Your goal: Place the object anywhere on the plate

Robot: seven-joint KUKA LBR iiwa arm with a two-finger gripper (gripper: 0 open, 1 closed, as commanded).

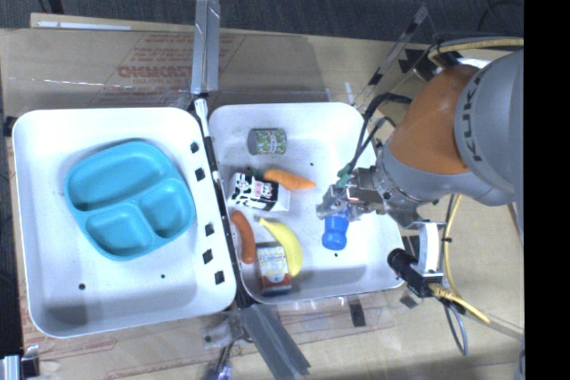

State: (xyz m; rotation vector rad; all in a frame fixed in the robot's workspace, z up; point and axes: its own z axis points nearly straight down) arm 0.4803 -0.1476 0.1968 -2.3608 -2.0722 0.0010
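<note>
We take the blue plate (130,198) as our landmark: a three-compartment dish lying in the left bin (53,280), with nothing resting on it. Behind it, on the flat cardboard (116,58) under the bins, we can see faint red printing, but it is too washed out for us to read. To the right of the plate, across the divide, the right bin (307,116) holds the loose items. Nearest the plate's side is a small black-and-white carton (258,191) with bold markings we cannot make into words, then an orange carrot (289,180) just beyond it, and farther back a greenish round tin (266,141) whose label is blurred. Toward the front lie a red sausage (243,236), a yellow banana (285,243) and a brown-labelled packet (273,266), its print unreadable. Farthest from the plate, the gripper (343,202) sits low over the right bin, with a blue object (335,231) directly below its metal parts. The wrist hides the contact, so whether it is clamped on that object is beyond what we can tell.
</note>
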